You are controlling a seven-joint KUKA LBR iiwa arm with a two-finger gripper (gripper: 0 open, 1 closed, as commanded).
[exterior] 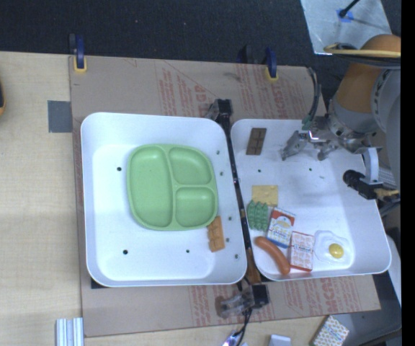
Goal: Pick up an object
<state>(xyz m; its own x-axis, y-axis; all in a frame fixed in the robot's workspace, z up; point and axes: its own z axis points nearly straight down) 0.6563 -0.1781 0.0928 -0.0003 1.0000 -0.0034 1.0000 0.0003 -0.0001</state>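
Observation:
My gripper (304,152) hangs over the far right part of the right bin (359,215), open, its two fingers spread with nothing between them. To its left a brown bar (256,140) lies flat on the bin floor. Nearer the front lie a yellow square (265,194), a green textured piece (258,213), two red-and-white packets (280,227) (302,251), a sausage (272,254) and a fried egg (333,250). The gripper stands well apart from this front cluster.
The left bin (103,215) holds a green divided plate (171,186) and a small orange-brown cracker (215,233) near its right wall. The arm's grey body (369,99) and a black cable part (362,182) overhang the right bin's right side.

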